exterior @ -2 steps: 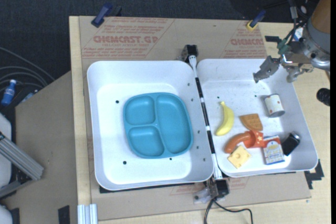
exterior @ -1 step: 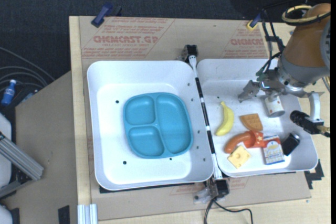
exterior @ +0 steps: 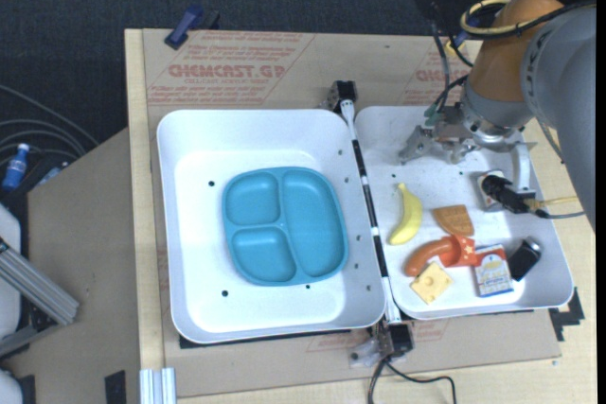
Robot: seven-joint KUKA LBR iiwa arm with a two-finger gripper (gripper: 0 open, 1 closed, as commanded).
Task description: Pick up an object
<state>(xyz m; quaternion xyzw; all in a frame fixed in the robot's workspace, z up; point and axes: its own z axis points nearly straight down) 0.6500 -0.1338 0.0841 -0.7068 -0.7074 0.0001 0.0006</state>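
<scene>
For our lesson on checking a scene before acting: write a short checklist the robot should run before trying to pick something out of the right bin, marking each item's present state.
1. Objects present in the shallow white right bin: ok; a curved yellow banana, a yellow cheese wedge and others lie there.
2. Banana free of neighbours: ok, it lies apart.
3. Cheese wedge free of neighbours: not ok, it touches the orange-red sausage-shaped toy.
4. The two-finger gripper above a target: not ok, it is over the bin's far bare part.
5. Finger opening: cannot tell.
</scene>
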